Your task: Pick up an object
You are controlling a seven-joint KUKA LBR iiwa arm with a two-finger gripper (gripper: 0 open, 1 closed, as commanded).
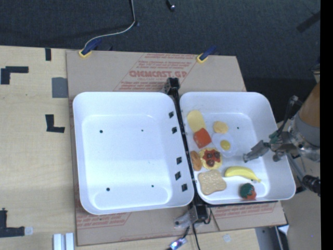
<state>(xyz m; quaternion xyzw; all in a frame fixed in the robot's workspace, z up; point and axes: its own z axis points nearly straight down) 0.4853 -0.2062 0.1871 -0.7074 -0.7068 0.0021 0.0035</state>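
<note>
One toy banana (242,173) lay yellow and curved in the right bin (270,113), just below my gripper (255,152). Whether my pincer stood wide or narrow, I could not tell.

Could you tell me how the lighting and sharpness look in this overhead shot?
Camera view: even, soft light, faint shadows; the white bins look bright, nearly washed out; toy food like the banana is small and slightly blurred; the gripper at the right is soft-edged too.
</note>
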